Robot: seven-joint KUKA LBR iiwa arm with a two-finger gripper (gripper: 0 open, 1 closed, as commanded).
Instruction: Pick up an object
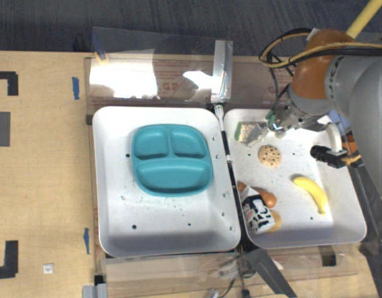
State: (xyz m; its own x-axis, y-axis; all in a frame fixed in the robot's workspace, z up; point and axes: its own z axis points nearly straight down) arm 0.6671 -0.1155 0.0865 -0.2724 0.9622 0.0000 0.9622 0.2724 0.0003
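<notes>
Two shallow white bins sit side by side on the counter (41, 166). The left bin (116, 216) holds a teal divided plate (172, 160) near its middle. The arm reaches in from the upper right of the frame, and the gripper (276, 126) is low over the upper left part of the right bin (302, 222). It is just right of a crumpled green-and-white packet (248, 131). I cannot tell whether the gripper is released or clenched, nor whether it touches the packet. A round speckled cookie (269, 156) lies just below the gripper. A banana (312, 192) lies toward the lower right. A black-and-white carton (258, 215) rests in the bin's lower left corner, with an orange-brown piece (266, 198) against its top.
</notes>
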